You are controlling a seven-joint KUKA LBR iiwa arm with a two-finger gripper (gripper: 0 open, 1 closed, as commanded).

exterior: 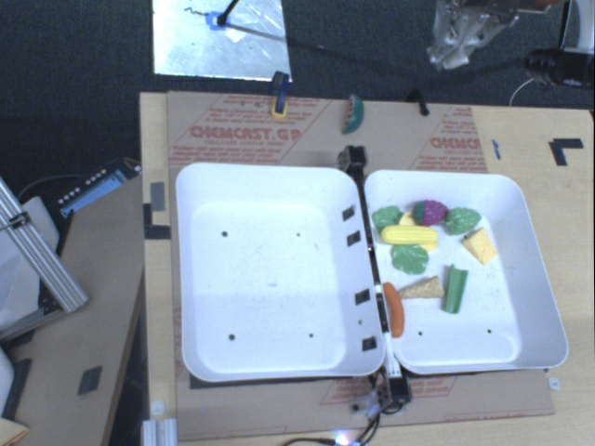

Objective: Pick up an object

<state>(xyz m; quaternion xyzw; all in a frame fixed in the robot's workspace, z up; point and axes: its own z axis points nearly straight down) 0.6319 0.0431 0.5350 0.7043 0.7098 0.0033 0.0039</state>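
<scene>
The left bin was smooth white plastic with rounded corners. In the right bin lay small glossy toy foods: an orange carrot against the divider, a ridged yellow corn cob, a purple cabbage, a green stick and a cheese wedge. The gripper hung well above and beyond them, nothing visibly held; whether it was parted, I could not tell.

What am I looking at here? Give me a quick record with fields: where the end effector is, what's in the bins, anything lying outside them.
end effector: up at far right, beyond the bench
right bin: corn cob, purple piece, cheese wedge, green stick, carrot at the left wall
left bin: white floor
outside: green piece on the cardboard
</scene>
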